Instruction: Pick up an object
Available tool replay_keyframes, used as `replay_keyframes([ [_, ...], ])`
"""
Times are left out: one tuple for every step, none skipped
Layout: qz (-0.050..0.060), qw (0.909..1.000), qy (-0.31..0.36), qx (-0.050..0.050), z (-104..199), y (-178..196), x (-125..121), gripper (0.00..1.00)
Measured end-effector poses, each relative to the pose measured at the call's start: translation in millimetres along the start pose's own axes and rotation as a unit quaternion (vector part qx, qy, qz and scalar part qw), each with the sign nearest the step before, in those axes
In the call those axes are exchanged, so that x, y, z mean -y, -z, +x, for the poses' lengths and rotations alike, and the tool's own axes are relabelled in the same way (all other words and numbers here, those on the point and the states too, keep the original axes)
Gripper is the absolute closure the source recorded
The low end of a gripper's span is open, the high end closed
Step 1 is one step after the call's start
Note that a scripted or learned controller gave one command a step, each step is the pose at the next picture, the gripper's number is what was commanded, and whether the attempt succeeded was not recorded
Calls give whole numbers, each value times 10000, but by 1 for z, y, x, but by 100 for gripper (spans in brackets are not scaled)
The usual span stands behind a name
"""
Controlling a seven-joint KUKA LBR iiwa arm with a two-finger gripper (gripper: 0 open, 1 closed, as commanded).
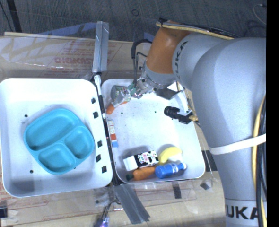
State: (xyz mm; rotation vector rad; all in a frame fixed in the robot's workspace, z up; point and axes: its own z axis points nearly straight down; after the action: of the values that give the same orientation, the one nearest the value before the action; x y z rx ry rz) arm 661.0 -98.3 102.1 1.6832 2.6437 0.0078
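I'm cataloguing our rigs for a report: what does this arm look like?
The arm is bulky, rounded and light grey, with an orange band above the wrist. White "UKA" lettering marks its base, a thin pale line crosses its body, and dark cables run near the wrist.

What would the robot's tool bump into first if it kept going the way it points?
Probably the small greenish object right at the tool tip, in the right bin's far-left corner. Just beyond sits a small orange piece by the wall. Depth is hard to judge.
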Motion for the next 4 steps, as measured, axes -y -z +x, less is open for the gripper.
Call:
replay_keyframes([
  [124,9999,14,-32,0,4,7,100],
  [101,9999,24,-28,1,4,5,0],
  [9,9998,209,-9,1,0,0,0],
  [112,9997,217,-21,-1,4,7,100],
])
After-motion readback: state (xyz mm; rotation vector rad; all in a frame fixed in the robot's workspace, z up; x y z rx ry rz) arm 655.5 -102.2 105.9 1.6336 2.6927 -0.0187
